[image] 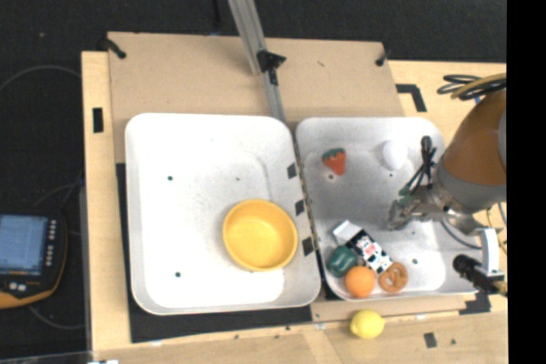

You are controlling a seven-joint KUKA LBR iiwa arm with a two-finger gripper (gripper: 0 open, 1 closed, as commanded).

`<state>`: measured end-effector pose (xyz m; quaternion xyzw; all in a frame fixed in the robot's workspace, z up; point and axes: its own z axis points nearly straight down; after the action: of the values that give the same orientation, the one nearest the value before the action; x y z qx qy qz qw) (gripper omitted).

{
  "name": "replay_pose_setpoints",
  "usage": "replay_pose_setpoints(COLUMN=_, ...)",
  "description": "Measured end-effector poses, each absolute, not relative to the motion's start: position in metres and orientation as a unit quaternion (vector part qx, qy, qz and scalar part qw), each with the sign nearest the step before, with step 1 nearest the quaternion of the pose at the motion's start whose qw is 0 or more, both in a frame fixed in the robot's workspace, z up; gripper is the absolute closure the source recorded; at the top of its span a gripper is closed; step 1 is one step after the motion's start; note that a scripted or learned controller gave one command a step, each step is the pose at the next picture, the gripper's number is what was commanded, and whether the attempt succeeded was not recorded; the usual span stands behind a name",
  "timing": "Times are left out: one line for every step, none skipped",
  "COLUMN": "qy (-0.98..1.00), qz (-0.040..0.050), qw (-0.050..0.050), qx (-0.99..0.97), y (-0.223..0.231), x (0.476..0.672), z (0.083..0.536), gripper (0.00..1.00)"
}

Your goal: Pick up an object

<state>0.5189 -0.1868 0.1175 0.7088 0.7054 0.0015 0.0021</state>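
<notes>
No readable text, labels — none legible

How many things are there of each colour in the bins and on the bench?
Yellow: 2, bowl and lemon
Red: 1, strawberry
Orange: 1, orange
Green: 1, green thing
Brown: 1, pretzel
White patterned: 1, box
Total: 7

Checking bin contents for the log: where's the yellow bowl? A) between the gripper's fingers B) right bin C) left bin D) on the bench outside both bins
C: the yellow bowl sits in the left bin, near its right wall, while the gripper is over the right bin, apart from the bowl.
</notes>
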Motion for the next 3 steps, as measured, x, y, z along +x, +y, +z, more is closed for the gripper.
replay_pose_setpoints(qy=0.708, qz=0.0017, qw=0.003, qx=0.706, y=-0.192, x=0.527, z=0.164, gripper=1.0)
replay_pose_setpoints(qy=0.708, qz=0.0018, qw=0.003, qx=0.706, y=-0.192, x=0.536, z=0.21, gripper=1.0)
replay_pose_setpoints(qy=0.709, qz=0.0016, qw=0.003, qx=0.705, y=-0.193, x=0.538, z=0.245, gripper=1.0)
